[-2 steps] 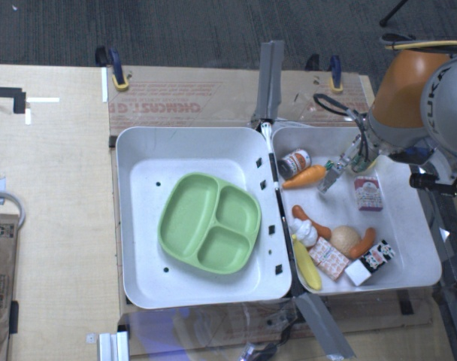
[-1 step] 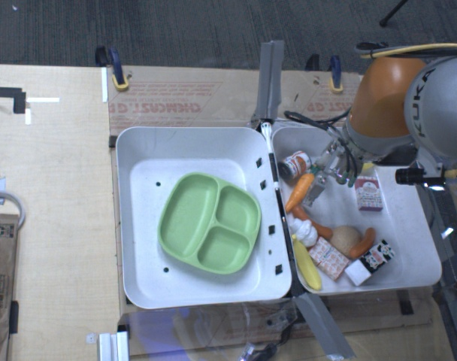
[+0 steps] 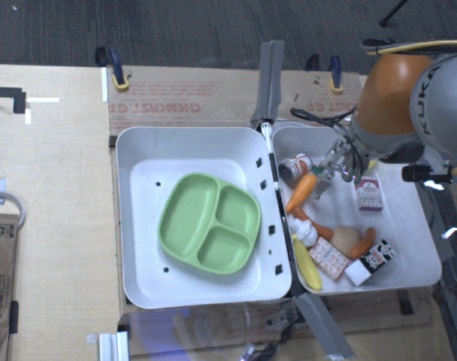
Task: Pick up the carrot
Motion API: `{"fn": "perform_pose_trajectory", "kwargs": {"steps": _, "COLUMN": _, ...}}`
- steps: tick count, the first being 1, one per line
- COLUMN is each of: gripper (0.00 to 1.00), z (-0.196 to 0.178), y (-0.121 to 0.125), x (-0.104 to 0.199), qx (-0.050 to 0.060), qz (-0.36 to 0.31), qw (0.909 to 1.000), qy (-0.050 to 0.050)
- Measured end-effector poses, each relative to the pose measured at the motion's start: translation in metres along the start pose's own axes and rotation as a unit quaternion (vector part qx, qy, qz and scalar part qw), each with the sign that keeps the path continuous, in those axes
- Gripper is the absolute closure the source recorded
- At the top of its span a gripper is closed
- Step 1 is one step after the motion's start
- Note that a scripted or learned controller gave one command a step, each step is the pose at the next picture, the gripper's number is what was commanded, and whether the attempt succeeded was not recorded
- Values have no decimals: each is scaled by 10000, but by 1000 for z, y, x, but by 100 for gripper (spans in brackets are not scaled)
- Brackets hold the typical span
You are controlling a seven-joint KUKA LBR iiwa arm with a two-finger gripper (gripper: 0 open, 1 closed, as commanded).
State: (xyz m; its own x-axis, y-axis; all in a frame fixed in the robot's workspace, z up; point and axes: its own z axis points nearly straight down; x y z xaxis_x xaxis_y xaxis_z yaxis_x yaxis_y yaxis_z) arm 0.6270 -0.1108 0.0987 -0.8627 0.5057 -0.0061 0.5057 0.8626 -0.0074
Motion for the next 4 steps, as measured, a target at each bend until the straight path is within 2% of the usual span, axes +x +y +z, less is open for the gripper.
{"fn": "perform_pose_trajectory", "kwargs": {"steps": 1, "gripper": 100, "z": 7, "y": -16, "x": 12, "qx": -18, "qz": 8, "qw": 10000, "qy": -4}}
{"fn": "perform_pose_trajectory", "kwargs": {"steps": 2, "gripper": 100, "z": -91, "y": 41, "x": 13, "qx": -32, "qz": 707, "qw": 9975, "qy": 32}}
{"fn": "perform_pose_trajectory", "kwargs": {"steps": 3, "gripper": 0, "z": -91, "y": 41, "x": 13, "qx": -31, "qz": 708, "qw": 9975, "qy": 34}}
{"fn": "perform_pose_trajectory", "kwargs": {"steps": 4, "gripper": 0, "z": 9, "y": 0, "x": 17, "qx": -44, "qz": -1132, "qw": 9936, "qy": 28}}
